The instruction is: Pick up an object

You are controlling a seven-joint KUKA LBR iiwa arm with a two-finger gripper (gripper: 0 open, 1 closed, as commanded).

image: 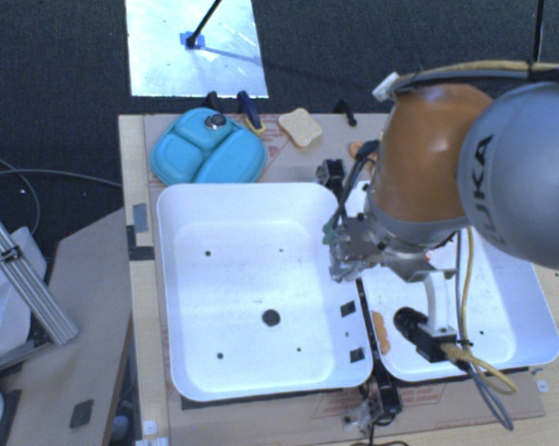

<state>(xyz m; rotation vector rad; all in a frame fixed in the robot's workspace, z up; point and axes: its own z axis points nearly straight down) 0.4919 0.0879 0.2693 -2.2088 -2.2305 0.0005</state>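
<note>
Two shallow white bins are sitting side by side on the counter [149, 362] you are watching, and the left bin [184, 268] is serving as your reference for everything else. Touching the left bin's right wall, the right bin [524, 327] is lying largely hidden under the grey and orange arm [462, 172], which is reaching in from beyond the left bin's right side. You are seeing the gripper [344, 259] hanging over the left bin's right rim, about midway along it. You cannot tell whether it is open, closed or gripping anything. Behind the left bin's far rim, a blue divided dish [209, 148] is resting on the counter, and a tan bread-like piece [300, 127] is lying behind the left bin's far right corner. Just past the left bin's right wall, near its front corner, a small orange piece [380, 331] is lying in the right bin. Inside the left bin, toward its front, a small dark round thing [271, 317] is sitting on the floor, well apart from the gripper.
</note>
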